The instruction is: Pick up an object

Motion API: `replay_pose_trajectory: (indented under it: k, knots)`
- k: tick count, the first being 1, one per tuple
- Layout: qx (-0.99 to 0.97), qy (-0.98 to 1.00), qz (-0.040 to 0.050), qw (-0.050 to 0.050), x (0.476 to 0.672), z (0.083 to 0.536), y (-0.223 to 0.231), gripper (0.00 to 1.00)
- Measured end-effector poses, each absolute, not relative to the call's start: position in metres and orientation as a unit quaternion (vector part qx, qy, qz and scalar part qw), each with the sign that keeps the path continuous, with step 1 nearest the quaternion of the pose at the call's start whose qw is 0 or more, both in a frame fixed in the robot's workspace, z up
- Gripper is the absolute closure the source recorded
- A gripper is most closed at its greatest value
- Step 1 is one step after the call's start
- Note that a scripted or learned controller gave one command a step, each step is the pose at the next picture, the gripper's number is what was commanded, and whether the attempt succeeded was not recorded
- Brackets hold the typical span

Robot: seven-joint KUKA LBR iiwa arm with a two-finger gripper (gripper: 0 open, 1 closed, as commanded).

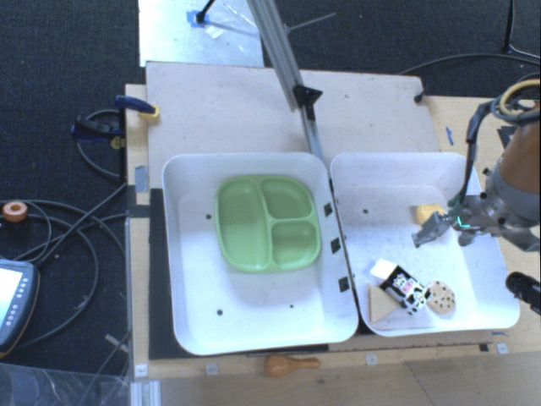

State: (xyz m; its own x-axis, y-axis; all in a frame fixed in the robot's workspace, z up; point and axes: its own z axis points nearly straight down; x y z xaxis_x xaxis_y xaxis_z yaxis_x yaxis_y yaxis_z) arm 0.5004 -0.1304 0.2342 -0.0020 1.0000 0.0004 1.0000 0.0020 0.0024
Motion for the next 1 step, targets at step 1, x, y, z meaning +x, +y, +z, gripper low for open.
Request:
replay_pose_trajectory:
  k: [1]
  knots:
    - [0.707, 0.707, -0.0013, -0.002, 0.4952, 0.1757, -0.1374, 0.0]
